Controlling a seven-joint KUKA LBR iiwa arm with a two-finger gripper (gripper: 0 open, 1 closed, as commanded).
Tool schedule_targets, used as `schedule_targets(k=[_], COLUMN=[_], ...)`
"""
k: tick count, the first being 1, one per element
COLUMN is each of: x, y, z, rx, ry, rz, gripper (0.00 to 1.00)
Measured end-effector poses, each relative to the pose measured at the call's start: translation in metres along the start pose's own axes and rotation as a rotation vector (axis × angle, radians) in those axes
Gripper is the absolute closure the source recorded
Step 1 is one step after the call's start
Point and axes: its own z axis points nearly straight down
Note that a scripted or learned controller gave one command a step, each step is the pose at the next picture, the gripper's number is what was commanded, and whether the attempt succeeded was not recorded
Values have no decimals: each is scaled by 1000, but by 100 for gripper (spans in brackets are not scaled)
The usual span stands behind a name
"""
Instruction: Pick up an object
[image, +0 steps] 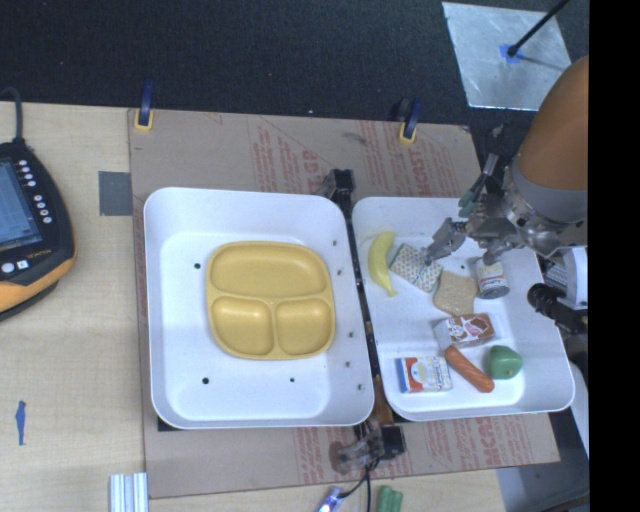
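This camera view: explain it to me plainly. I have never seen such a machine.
One camera looks down at a slant on a bench with two white bins. The grey and orange shape at right is a robot arm; its gripper hangs over the right bin. That bin holds toy food: a banana, a can, a carrot, a green ball and small packets. The left bin holds a yellow tray. Nothing is seen in the gripper.

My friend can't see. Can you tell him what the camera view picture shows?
A robot gripper hangs over the right white bin, which holds toy food: a banana, a hot dog and a green apple. The left white bin holds a yellow divided plate.
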Motion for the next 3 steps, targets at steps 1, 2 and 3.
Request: schedule_targets(k=[1, 2, 3], x=[-65, -60, -9], y=[-33, -74, -59], z=[74, 135, 140], rx=[1, -21, -38], ry=[-2, -9, -23], rz=[1, -2, 6], gripper=[0, 0, 0])
